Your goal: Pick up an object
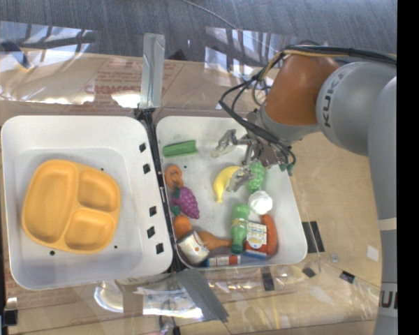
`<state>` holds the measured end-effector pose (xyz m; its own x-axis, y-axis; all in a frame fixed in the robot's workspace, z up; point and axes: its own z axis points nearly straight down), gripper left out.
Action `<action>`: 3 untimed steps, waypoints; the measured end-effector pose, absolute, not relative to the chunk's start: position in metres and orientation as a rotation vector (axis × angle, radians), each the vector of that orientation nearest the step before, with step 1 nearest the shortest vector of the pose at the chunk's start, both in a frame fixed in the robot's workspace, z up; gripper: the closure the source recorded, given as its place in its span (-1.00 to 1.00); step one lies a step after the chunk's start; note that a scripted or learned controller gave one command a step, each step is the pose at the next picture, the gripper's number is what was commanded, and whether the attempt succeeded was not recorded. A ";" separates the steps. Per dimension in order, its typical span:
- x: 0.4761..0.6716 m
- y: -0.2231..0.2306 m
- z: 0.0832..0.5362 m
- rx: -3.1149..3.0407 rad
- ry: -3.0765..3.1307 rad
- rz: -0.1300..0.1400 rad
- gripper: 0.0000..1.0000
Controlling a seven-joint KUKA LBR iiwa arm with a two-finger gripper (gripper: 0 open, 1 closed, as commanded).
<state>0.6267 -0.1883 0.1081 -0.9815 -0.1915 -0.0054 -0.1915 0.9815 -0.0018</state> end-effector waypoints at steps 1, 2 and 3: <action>0.609 -0.154 0.092 -0.284 3.129 0.003 -1.00; 0.587 -0.114 0.092 -0.443 3.110 0.002 -1.00; 0.592 -0.154 0.219 -0.314 3.111 -0.011 -1.00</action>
